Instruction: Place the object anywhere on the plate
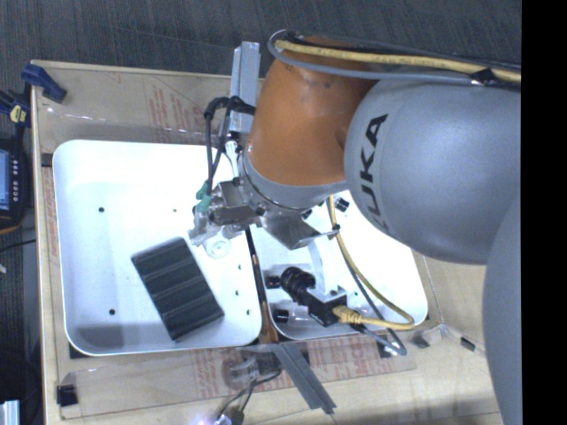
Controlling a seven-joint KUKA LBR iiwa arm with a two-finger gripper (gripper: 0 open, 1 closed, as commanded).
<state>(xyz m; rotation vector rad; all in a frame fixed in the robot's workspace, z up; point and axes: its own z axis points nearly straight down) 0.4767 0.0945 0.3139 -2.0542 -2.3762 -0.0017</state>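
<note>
Wooden bench [133, 374], pale brown, red print on top. Two shallow white bins side by side on it: left bin [80, 237], right bin [407, 304] mostly covered by arm. Blue clamp [42, 80] at far-left corner.

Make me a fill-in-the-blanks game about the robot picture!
1. The dark ribbed object lies in the ____ bin.
2. The band on the arm above its wrist is ____.
3. The two bins are colored ____.
4. The letters on the grey arm spell ____.

Missing words: left; orange; white; KUKA
</note>
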